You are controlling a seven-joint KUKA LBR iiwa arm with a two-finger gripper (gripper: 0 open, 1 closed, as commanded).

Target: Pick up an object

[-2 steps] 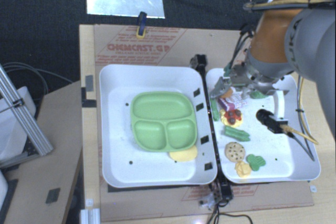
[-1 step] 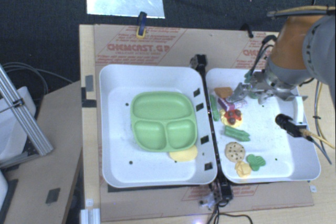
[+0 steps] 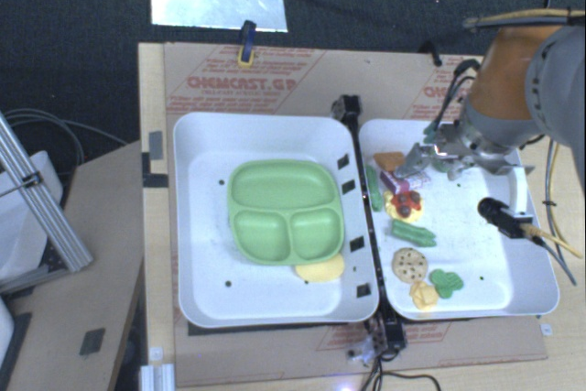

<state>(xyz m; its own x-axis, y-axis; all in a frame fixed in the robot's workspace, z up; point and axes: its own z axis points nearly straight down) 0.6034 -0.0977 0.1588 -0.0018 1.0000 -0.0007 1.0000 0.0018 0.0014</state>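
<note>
Okay, I've got the gripper (image 3: 423, 155) over the top left corner of the right bin (image 3: 536, 288), just beside a flat orange-brown piece (image 3: 389, 161); from this angle I can't tell whether it is open or closed, and I see nothing held in it. The pickable stuff is crowded down the left side of that bin. A thin green strip (image 3: 373, 182) lies along the wall. Next to it is a purple and red piece (image 3: 403, 190) touching a yellow piece (image 3: 406, 211). Below those comes a bumpy green pickle shape (image 3: 415, 233), then a round speckled cookie (image 3: 409, 265). Near the bottom, a small yellow lump (image 3: 422, 295) sits against a knobbly green broccoli piece (image 3: 448, 281). They all look like smooth plastic toy food, packed close, so neighbours hem in most of them. The bin's right half is bare white. Over in the left bin (image 3: 197, 197) sits a glossy green divided tray (image 3: 279, 206) with rounded corners, and a pale yellow piece (image 3: 320, 270) pokes out from under its lower edge. Both bins rest on a printed cardboard sheet (image 3: 275, 78).
</note>
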